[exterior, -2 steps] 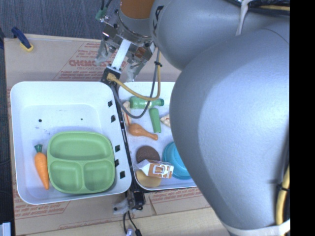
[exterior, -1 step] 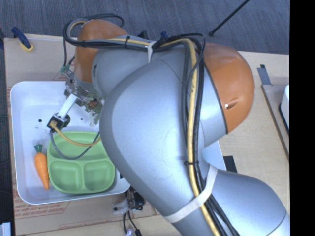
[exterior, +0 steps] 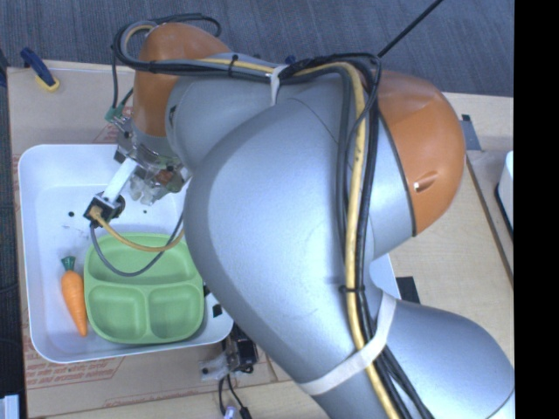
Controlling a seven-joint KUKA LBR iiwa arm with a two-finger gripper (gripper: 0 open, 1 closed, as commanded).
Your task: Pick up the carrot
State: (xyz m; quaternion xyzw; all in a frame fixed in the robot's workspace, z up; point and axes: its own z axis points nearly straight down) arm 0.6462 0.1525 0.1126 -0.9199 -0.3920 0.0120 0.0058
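Arm (exterior: pixel 288 234): grey with orange band, covers most of the view, wrist over the left bin.
Left bin (exterior: pixel 52 182): white, holds tray and carrot.
Tray (exterior: pixel 144 291): green, three compartments, at the bin's near side.
Gripper (exterior: pixel 148 177): above the bin's far part, well apart from the carrot; opening cannot be told.
Carrot (exterior: pixel 74 299): lies on the bin floor, just left of the tray, possibly touching it.

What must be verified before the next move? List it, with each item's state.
1. Carrot in plain sight: ok, lying flat in the white bin.
2. Gripper above carrot: not ok, it sits toward the bin's far end.
3. Carrot held: not ok.
4. Room around carrot: cannot tell; it lies between the bin wall and the green divided tray, likely tight.
5. Carrot touching tray: cannot tell.
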